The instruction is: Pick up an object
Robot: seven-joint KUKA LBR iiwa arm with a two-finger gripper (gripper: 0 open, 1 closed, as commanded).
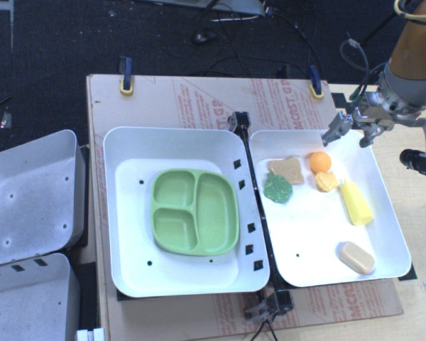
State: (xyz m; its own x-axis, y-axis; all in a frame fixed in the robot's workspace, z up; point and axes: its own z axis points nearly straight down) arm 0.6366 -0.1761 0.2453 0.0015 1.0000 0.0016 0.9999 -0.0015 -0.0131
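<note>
In the right bin (319,261) lie a tan toast-shaped piece (286,168), a green leafy piece (277,189), an orange ball (320,162), a small orange-yellow piece (326,182), a yellow bar (356,202) and a beige oval block (356,256). My gripper (352,133) hangs at the bin's far right corner, above and to the right of the orange ball. Its two fingers stand apart with nothing between them.
The left bin (128,190) holds a green divided plate (196,212). A black divider with clamps (252,190) runs between the bins. Blue clips (127,75) sit at the board's far edge. Grey trays (28,190) lie at the left.
</note>
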